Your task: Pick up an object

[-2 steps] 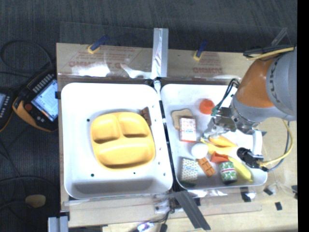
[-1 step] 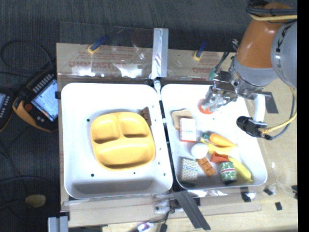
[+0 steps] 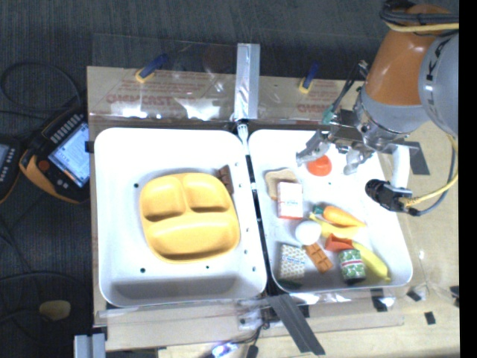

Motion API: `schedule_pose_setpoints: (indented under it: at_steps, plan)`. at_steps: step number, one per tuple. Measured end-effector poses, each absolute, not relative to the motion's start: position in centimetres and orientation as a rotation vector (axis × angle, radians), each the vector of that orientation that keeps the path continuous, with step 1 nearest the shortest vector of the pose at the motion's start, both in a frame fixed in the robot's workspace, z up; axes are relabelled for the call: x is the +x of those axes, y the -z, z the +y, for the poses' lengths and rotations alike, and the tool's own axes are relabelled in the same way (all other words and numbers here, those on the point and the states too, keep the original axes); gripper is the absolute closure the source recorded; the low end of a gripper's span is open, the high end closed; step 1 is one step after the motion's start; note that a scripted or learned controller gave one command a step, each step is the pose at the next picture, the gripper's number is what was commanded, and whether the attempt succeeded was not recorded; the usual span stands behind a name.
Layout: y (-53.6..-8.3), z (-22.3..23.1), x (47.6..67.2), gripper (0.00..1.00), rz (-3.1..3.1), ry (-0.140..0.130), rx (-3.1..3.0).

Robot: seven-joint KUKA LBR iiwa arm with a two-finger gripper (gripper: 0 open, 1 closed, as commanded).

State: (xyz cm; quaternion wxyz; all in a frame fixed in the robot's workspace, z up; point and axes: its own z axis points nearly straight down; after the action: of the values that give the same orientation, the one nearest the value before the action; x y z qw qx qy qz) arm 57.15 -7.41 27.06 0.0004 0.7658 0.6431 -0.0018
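At the bottom of the frame, in the right bin (image 3: 406,253), lie a banana (image 3: 375,260), a green can (image 3: 352,266), a patterned packet (image 3: 293,259) and a small orange block (image 3: 319,256). Above them sit a white egg (image 3: 307,233), a carrot (image 3: 339,216), a white carton (image 3: 290,200) and a slice of bread (image 3: 279,177). A red round piece (image 3: 320,165) lies at the bin's upper middle. The gripper (image 3: 329,155) hovers just over it at upper right, fingers spread apart, gripping nothing. The left bin (image 3: 119,155) holds a yellow divided tray (image 3: 189,215).
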Motion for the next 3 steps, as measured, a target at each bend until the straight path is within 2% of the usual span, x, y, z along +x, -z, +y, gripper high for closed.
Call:
schedule_pose_setpoints:
  at_steps: [1, 2, 3]
  plan:
    - [-16.5, -13.2, 58.8, 0.00, 2.017, 0.008, 2.410]
    - [-10.7, -10.7, 59.4, 0.00, 2.115, -0.023, 2.298]
    - [-9.4, -14.3, 51.9, 0.00, 2.254, -0.022, 2.161]
